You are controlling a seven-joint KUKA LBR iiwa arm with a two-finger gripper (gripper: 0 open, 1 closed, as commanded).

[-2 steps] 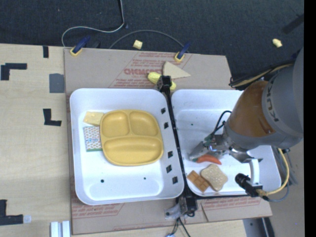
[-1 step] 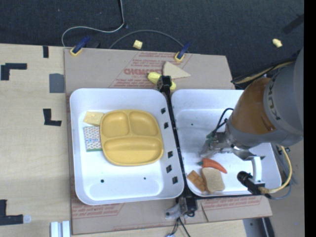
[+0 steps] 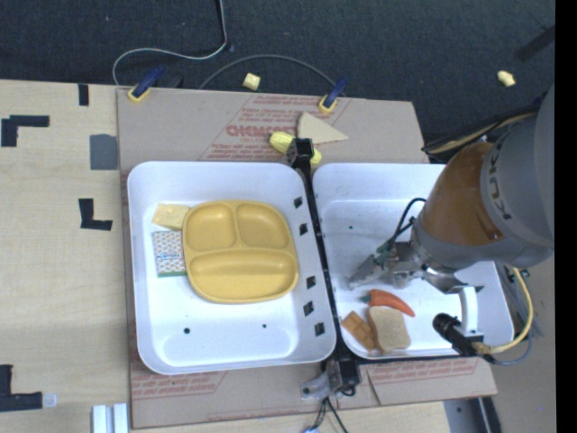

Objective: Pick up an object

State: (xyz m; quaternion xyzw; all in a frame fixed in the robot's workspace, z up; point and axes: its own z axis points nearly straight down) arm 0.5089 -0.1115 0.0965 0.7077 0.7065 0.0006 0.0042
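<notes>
1. The grey arm [image 3: 518,197] with its orange band reaches in from the right over the right bin [image 3: 361,188], and its claw [image 3: 371,271] hangs low above the middle of that bin's floor.
2. Whether the claw is spread or pressed together cannot be told – the tips are small and blurred against the white floor, and nothing is seen between them.
3. Just below the claw and slightly to its right lies a red pepper-shaped toy [image 3: 393,301], on its side, close to the tips; contact cannot be made out.
4. Further below the claw, near the bin's front wall, lie a pale bread-slice toy [image 3: 391,329] and, touching it on its left, a brown waffle-like piece [image 3: 359,330].
5. Well to the claw's left, across the divider, the left bin [image 3: 162,332] holds a yellow divided plate [image 3: 242,251] lying flat.
6. At the plate's far side from the claw sit a pale yellow flat piece [image 3: 169,216] and, just below it, a small patterned card-like packet [image 3: 167,253] – both partly tucked against the plate's edge.
7. Above the claw, beyond the bins on the cardboard sheet [image 3: 261,120] covering the bench, rest a tan wedge [image 3: 320,129] and a small yellow object [image 3: 282,140].
</notes>
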